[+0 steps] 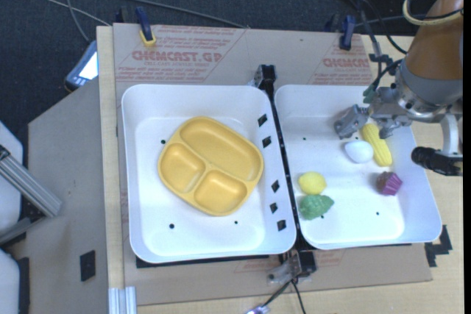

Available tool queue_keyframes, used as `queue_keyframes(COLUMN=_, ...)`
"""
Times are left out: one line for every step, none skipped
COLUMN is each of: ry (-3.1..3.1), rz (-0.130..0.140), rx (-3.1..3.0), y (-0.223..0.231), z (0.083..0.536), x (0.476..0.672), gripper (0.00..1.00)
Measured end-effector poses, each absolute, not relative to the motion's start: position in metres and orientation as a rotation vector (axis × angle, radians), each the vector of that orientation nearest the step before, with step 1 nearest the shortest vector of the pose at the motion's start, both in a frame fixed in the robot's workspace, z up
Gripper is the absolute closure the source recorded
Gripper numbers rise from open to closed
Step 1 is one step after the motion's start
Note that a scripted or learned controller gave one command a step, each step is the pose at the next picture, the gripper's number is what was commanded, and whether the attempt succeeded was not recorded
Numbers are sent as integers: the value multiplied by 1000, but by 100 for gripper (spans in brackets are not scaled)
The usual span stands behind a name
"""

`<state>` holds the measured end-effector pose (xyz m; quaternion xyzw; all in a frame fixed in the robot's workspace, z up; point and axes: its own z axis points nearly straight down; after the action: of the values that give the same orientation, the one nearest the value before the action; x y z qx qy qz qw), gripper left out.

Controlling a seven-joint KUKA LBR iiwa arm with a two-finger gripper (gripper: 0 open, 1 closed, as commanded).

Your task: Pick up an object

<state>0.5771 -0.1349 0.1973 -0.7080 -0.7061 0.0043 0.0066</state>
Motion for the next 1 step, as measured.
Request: queue_keyframes(ry=-2221, rz=0, rx=-2220, y=-135, z=205, x=580, gripper=0)
